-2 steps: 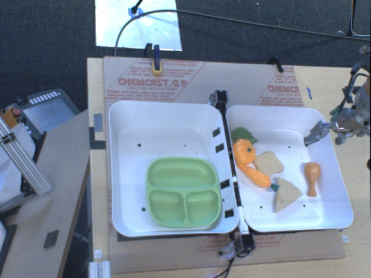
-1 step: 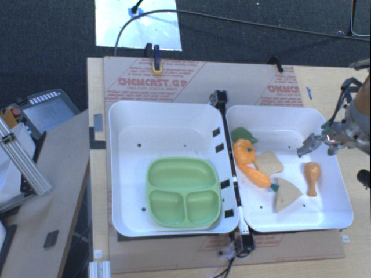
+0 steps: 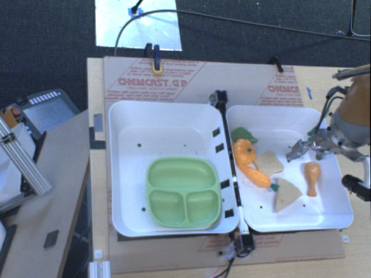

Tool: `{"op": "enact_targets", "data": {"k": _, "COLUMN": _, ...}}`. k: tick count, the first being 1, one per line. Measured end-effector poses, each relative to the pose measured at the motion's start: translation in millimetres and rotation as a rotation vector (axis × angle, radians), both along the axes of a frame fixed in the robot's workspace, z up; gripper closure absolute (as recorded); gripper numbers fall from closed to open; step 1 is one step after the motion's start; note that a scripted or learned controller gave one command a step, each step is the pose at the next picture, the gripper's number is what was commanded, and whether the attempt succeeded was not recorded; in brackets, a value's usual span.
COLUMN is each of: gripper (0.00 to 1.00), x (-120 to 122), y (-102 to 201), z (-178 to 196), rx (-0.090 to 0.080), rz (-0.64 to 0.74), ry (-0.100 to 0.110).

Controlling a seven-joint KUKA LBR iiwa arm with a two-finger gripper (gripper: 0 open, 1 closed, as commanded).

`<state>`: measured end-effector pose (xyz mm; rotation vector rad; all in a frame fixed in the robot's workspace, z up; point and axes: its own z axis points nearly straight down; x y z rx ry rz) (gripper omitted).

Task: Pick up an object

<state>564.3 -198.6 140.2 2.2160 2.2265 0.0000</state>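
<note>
1. The two white bins [image 3: 168, 120] are seen as smooth, slightly glossy plastic.
2. The green divided tray [image 3: 183, 191] is moulded in matt plastic.
3. The orange carrot [image 3: 254, 175] and the drumstick [image 3: 312, 177] appear as smooth toy plastic.
4. The surface [image 3: 243, 77] is covered with printed, matt brown protective paper.
5. The gripper [image 3: 301, 149] is finished in dull grey metal.

Dark carpet floor [image 3: 46, 33]; pale wooden bench [image 3: 95, 86]; grey side table [image 3: 58, 172] at left.
</note>
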Motion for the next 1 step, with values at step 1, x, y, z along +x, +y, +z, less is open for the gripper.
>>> {"op": "enact_targets", "data": {"k": 1, "gripper": 0.0, "x": 0.9, "y": 0.1, "z": -50.8, "rx": -0.001, "rz": -0.003, "ry": -0.001}}
